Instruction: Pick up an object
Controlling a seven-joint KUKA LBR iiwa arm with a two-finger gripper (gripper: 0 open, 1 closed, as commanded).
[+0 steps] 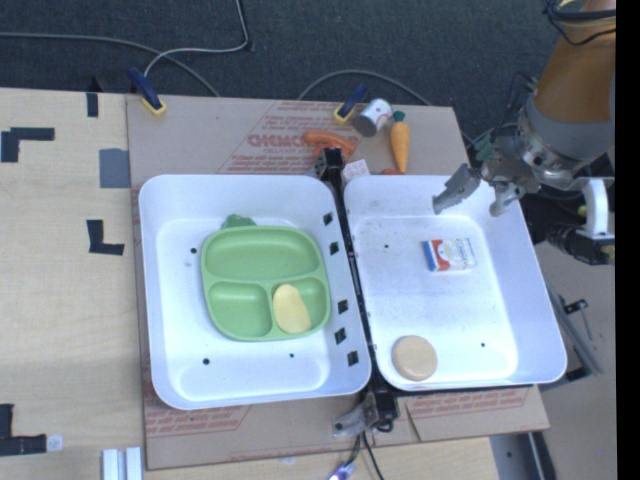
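Arm [575, 78] cropped at frame edge

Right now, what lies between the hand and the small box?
Bare white floor of the right bin; nothing lies between the hand and the small box, per the camera view.

I see a toy carrot [400, 145] lying on the cardboard sheet [280, 138] behind the bins, a small white cup [374, 117] just beside it, and blue clamps [146, 90] at the sheet's back edge.
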